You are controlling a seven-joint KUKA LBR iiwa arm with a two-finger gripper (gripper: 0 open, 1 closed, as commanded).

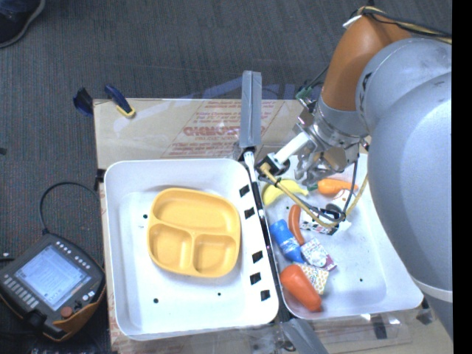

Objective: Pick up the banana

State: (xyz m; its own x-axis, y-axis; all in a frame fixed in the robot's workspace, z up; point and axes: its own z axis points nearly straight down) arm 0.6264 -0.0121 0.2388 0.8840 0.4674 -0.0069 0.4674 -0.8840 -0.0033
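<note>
- Over the right-hand shallow white bin [369, 286] the grey arm with its orange band [354, 50] reaches down, its two-finger gripper [313, 169] hanging low above the far end of the pile of toy food.
- Whether that hand is spread or clenched cannot be told from this slant; wrist and cables mask its tips.
- Just beside and below the gripper lies the small yellow plastic banana [284, 190], close to the divider between the bins and resting on the bin floor. It looks not yet lifted, and nothing shows it held.
- Around it: an orange plastic carrot [335, 186] to its right, a red sausage-shaped piece [296, 223], a blue plastic bottle [285, 240], small printed snack packets [316, 255], and a larger orange-red pepper-like toy [301, 287] at the near end.
- On the left, the other white bin [122, 271] holds a yellow three-compartment plastic tray [195, 232].
- My judgement: the approach is largely made, while the grasp and the lift are left to do.
- Writing: the cardboard sheet [192, 127] behind the bins carries red print, too blurred to read. The packets' print is too small. The teach pendant [50, 282] on the carpet at lower left shows a lit screen, illegible.
</note>
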